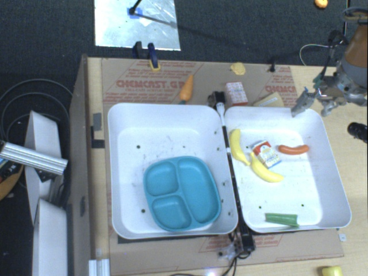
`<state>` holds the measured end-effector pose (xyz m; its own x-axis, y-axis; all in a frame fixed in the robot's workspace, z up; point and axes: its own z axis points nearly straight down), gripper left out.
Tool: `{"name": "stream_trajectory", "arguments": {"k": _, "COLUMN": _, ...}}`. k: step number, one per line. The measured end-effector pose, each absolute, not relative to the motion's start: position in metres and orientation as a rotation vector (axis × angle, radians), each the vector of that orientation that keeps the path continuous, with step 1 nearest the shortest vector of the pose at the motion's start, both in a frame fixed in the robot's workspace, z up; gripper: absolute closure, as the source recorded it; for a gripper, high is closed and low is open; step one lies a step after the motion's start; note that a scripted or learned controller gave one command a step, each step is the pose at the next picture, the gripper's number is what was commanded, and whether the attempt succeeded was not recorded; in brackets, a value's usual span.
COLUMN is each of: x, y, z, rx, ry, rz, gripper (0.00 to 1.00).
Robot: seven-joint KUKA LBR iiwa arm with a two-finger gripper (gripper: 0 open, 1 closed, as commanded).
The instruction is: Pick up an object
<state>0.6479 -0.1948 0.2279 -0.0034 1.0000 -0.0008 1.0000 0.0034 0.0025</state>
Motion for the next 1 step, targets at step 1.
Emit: {"name": "stream_trajectory", "arguments": {"k": 1, "x": 0.6166, "y": -0.1415, "z": 0.1926, "rx": 2.217, "ry": 2.23, "rz": -0.001, "gripper": 0.0}}
